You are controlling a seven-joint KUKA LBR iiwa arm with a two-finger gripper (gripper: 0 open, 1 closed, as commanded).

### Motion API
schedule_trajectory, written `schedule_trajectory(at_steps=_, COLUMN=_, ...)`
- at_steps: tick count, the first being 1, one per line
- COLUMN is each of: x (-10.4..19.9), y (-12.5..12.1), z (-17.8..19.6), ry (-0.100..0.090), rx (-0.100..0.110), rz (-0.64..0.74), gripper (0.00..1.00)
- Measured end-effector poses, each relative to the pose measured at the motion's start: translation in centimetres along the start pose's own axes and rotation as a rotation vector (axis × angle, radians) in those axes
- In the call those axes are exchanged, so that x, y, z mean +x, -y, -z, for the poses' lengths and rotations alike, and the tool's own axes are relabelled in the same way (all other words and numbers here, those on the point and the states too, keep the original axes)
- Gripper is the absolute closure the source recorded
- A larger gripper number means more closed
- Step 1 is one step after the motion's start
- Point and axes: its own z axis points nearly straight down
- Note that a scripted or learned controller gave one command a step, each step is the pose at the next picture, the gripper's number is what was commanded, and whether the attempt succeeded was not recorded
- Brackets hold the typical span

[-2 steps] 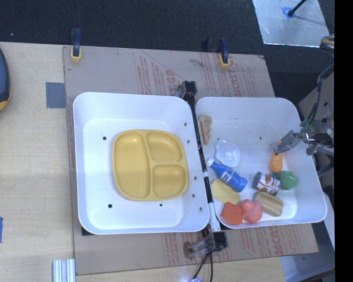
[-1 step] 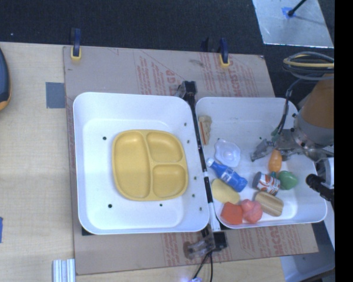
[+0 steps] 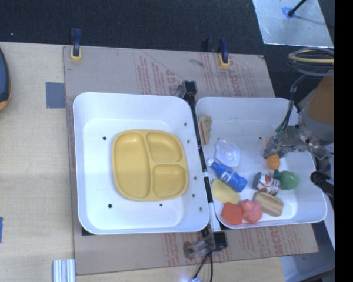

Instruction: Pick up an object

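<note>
The hand (image 3: 275, 150) hung low in the right bin (image 3: 247, 107), just above a small orange object (image 3: 273, 163), and whether it was spread or pinching could not be told. Beside that orange object lay a green ball (image 3: 287, 180), a small red-and-white figure (image 3: 267, 183), a wooden block (image 3: 269, 204), a blue bottle (image 3: 228, 175), a clear cup (image 3: 227, 153), a yellow piece (image 3: 224, 191) and two red pieces (image 3: 241, 212). The left bin (image 3: 94, 157) held a yellow divided plate (image 3: 149, 164); red print on the cardboard (image 3: 159, 69) covering the surface was too faint to read.
</note>
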Motion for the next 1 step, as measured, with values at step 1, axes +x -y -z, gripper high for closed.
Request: schedule_trajectory(at_steps=1, x=11.65, y=-3.47, z=-1.07, ry=-0.003, rx=-0.003, rz=0.01, gripper=1.0)
